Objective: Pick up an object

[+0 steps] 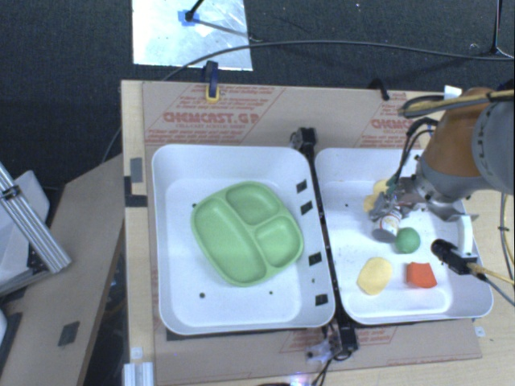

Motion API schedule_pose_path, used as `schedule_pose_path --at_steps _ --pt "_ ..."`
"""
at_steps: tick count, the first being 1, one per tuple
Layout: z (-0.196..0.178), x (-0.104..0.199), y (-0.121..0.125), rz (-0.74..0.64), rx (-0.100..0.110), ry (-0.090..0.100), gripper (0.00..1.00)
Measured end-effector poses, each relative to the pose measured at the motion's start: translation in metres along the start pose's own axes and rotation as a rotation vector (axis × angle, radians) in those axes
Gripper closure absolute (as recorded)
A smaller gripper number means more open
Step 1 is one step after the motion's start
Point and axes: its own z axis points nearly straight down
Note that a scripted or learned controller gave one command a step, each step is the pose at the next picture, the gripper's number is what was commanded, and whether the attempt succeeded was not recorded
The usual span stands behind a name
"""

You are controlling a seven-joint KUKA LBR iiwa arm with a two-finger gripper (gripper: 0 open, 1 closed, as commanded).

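Green tray (245, 233); green ball (408, 240) (white bins (173, 240)).

Smooth matt plastic green tray (246, 233)

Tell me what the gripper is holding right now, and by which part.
It cannot be told. The gripper is down in the right bin, just above the green ball and beside a yellow object, but no grasp shows.

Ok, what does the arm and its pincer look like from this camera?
The arm is a bulky grey cylinder with an orange band above the wrist. Black cables loop alongside it. The pincer is small, metallic grey-silver, over the right white bin.
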Motion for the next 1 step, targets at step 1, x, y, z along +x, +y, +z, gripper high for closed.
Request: schedule_pose_path --at_steps 1 --pt "-0.0636 -0.0015 0.0072 -0.004 -0.001 0.000 1.00"
